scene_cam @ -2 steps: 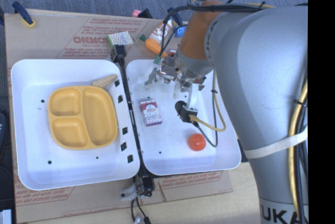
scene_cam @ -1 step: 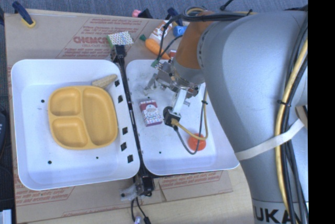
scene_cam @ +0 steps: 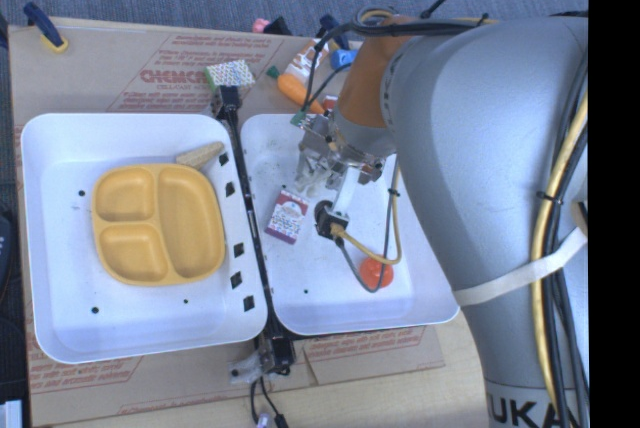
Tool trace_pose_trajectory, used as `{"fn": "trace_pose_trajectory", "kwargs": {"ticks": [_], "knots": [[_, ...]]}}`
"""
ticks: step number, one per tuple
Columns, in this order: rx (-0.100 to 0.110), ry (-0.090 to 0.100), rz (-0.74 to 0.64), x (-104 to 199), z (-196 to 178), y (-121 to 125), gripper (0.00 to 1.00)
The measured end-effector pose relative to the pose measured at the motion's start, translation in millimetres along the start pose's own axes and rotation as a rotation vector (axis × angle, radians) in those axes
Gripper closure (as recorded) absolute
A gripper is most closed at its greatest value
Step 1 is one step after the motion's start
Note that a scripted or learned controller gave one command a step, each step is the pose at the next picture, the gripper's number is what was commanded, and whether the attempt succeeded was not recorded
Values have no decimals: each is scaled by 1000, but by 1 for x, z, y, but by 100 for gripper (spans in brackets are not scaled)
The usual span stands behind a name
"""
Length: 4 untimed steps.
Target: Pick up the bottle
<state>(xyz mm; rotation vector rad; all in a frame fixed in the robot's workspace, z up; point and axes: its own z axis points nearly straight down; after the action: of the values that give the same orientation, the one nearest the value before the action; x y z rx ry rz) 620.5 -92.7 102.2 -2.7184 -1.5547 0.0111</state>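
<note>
Bottle [scene_cam: 297, 82]: orange body with a white label, lying on its side on the cardboard bench top just beyond the far rim of the right bin [scene_cam: 420, 311], outside it. Colored caps or small bits sit beside its far end; too small to identify.

Gripper [scene_cam: 312, 182]: inside the right bin, hanging over its far half, pointing toward the bin floor. The bottle lies just beyond and slightly left of the gripper, apart from it, with the bin rim between them. Spread or pressed together: cannot tell, the wrist and cabling crowd the tips. Nothing visibly pinched.

Small red-and-white carton [scene_cam: 287, 217]: on the right bin floor, just below the gripper.

Orange round object [scene_cam: 374, 273]: nearer the bin's front, by a looping yellow cable.

Left bin [scene_cam: 60, 316]: holds a yellow divided tray [scene_cam: 158, 223] and a tan piece [scene_cam: 200, 155] at the tray's far edge.
</note>
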Motion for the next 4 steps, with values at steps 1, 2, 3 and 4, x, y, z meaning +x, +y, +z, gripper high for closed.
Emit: {"fn": "trace_pose_trajectory", "kwargs": {"ticks": [1, 2, 3, 4], "knots": [[4, 0, -5, 0, -10, -1, 100], [-22, 10, 314, -21, 6, -38, 100], [-4, 2, 519, -76, -26, -115, 100], [-9, 3, 441, -120, -171, -89, 100]]}}
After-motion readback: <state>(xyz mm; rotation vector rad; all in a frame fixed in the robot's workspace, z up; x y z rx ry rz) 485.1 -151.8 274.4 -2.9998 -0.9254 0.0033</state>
